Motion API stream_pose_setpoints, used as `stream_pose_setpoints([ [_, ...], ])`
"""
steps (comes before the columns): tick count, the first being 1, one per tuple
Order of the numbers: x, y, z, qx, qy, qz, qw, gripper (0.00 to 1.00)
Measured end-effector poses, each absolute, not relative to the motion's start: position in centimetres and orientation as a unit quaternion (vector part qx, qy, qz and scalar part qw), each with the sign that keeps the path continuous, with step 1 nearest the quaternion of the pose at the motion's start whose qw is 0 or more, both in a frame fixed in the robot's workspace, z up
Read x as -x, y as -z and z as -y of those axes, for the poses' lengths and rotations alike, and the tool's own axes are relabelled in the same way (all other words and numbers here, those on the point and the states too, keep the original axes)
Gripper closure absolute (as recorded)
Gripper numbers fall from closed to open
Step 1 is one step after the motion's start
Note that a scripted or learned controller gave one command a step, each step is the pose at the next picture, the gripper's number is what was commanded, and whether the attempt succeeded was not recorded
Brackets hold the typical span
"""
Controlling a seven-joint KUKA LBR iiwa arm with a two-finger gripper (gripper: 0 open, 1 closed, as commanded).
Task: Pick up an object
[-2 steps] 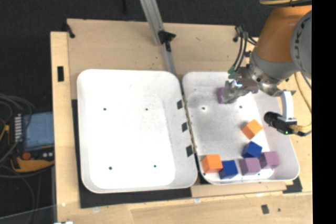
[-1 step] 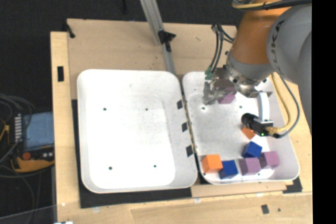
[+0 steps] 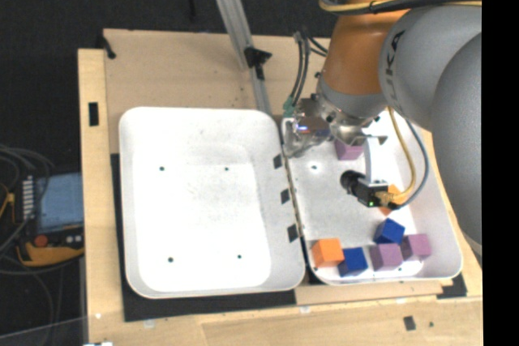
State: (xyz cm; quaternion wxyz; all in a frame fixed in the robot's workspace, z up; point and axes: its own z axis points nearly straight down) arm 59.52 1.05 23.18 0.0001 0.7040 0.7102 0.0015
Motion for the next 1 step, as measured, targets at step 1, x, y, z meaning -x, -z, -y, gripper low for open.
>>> stream_pose_setpoints([
  [1,-59.97,-24.13,-5.71,-0.704,-0.0011,-0.71,0.0,1.0],
])
